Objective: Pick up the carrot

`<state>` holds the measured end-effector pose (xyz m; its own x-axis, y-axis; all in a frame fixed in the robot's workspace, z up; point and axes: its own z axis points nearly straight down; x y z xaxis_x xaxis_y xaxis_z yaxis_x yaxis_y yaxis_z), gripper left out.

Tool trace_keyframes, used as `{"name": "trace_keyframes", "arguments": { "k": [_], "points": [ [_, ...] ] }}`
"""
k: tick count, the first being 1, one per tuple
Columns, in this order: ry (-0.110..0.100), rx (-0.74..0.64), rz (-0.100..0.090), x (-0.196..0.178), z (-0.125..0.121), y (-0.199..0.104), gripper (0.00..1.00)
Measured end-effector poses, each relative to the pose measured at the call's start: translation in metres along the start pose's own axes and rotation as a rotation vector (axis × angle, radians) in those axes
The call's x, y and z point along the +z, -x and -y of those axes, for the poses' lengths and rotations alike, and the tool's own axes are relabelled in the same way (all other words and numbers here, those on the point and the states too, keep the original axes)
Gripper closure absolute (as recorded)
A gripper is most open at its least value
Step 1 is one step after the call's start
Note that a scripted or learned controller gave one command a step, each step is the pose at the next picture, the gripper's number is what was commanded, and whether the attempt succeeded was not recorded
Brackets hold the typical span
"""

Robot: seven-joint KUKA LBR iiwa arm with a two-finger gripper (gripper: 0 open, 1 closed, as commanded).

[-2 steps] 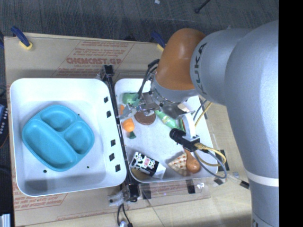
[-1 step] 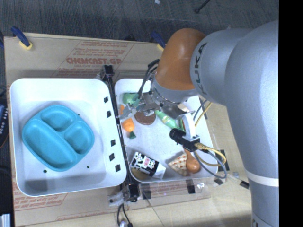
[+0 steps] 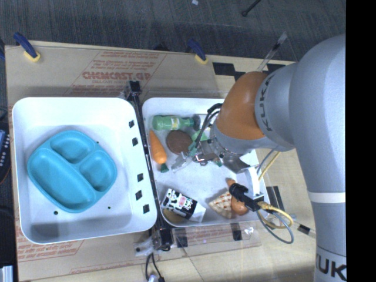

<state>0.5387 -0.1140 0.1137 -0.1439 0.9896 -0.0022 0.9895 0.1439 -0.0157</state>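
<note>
Even, fairly bright overhead light falls on the bench, and the white bins [image 3: 76,107] come close to washing out, with little surface detail. A soft shadow lies along the near inner wall of the left bin. The grey arm [image 3: 311,93] shows a broad, gentle sheen. The picture is low in resolution, slightly soft and grainy; the dark floor at the top looks noisy.

board [image 3: 117,69]: red print "CHEMCAST GP", smaller lines too blurred to read | arm [image 3: 329,157]: white letters "KU" at lower edge | black-white box [image 3: 178,202]: pattern unreadable
</note>
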Motion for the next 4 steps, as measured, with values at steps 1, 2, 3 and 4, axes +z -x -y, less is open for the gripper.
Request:
{"name": "trace_keyframes", "arguments": {
  "k": [1,2,3,4],
  "points": [
    [0.011,0.229,0.0,0.021,-0.042,-0.005,0.0],
    [0.008,0.636,-0.008,0.02,-0.081,-0.007,0.0],
    [0.006,0.624,-0.013,0.008,-0.083,-0.009,1.0],
    [0.011,0.668,-0.013,-0.082,-0.036,-0.091,1.0]
  ]
}}
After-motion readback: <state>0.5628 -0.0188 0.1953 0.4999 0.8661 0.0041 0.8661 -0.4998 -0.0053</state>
